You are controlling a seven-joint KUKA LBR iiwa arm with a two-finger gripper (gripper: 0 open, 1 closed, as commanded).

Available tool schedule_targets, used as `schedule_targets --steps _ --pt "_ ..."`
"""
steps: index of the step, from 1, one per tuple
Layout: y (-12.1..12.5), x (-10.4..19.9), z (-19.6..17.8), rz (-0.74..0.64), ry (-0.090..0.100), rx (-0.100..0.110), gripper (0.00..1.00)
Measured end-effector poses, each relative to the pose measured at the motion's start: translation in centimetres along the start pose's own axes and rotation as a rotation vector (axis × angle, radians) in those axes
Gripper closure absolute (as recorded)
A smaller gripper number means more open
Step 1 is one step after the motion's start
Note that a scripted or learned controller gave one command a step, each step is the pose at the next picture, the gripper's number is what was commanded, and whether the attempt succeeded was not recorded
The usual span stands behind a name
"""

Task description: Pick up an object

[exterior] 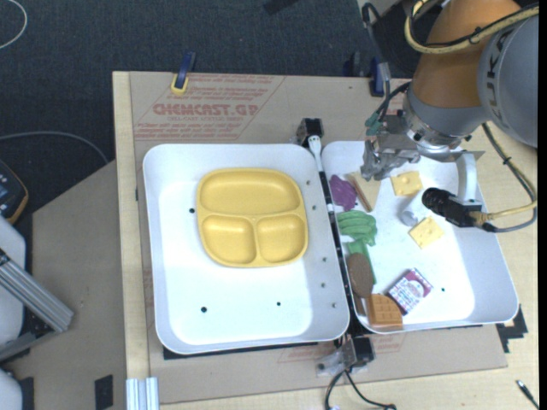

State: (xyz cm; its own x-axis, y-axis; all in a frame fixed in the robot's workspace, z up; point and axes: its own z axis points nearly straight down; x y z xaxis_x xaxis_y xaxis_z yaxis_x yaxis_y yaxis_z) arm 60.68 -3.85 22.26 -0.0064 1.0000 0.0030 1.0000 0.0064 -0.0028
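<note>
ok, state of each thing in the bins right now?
yellow divided plate: flat in left bin, compartments bare
gripper: low over right bin, near its back-left corner
purple piece: lying loose
green piece: lying loose
cheese wedges: lying loose
waffle: at front rim

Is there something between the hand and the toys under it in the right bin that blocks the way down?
Nothing visible blocks it. The hand hangs over the far left part of the right bin, just above the tan wedge and beside the purple toy and a yellow cheese piece.
</note>
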Motion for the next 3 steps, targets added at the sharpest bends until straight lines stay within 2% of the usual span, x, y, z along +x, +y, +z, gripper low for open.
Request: schedule_targets --steps 1,2,3 --pt "0.68 4.97 -1.07 0.000 -0.001 -0.006 1.00" --pt "0.81 5.07 -0.29 0.006 -0.003 -0.001 1.00" --pt "1.07 5.77 -0.99 0.005 -0.003 -0.005 1.00"
